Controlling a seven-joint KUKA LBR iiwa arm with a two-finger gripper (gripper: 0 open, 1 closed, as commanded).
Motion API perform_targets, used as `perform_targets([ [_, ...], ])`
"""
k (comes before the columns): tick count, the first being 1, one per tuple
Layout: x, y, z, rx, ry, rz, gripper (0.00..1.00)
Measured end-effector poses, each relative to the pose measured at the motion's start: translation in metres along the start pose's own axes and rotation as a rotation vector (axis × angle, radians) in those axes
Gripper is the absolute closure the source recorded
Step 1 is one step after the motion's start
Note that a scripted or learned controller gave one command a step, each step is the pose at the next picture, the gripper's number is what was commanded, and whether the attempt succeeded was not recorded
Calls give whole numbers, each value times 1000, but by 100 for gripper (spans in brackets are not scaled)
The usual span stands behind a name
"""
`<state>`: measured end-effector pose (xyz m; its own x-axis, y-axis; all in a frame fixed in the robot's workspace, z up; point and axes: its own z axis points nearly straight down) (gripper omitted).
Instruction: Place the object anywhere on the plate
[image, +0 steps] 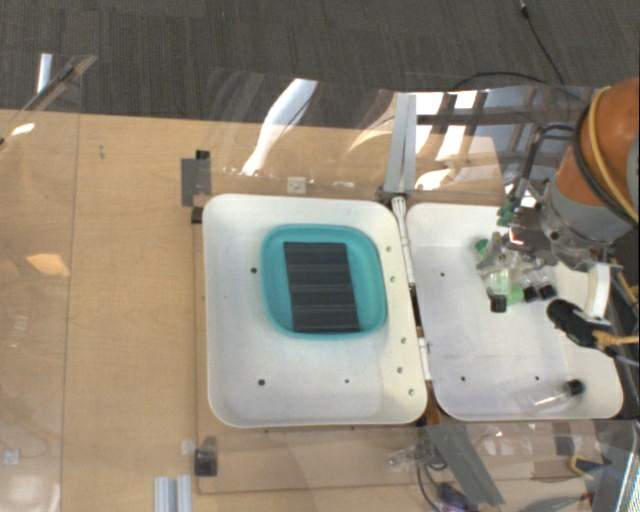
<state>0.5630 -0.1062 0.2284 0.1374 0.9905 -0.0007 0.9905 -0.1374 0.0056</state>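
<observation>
Camera view: jaws (503, 285) sit low in right bin (460, 345); can't tell if apart or shut. Clear tube (560, 393), prob. the object, lies below-right of jaws. Plate (372, 292), well left of jaws, bears ridged block (322, 287). Risk: jaws close on nothing, since tube is off-line and looks slick.

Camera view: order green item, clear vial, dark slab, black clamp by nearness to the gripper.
1. Green item, at the gripper.
2. Clear vial, right bin's lower corner.
3. Dark slab, on the plate.
4. Black clamp, outside left bin.
</observation>
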Motion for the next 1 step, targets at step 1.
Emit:
perform_targets([
  [1,0,0,0,0,0,0,0],
])
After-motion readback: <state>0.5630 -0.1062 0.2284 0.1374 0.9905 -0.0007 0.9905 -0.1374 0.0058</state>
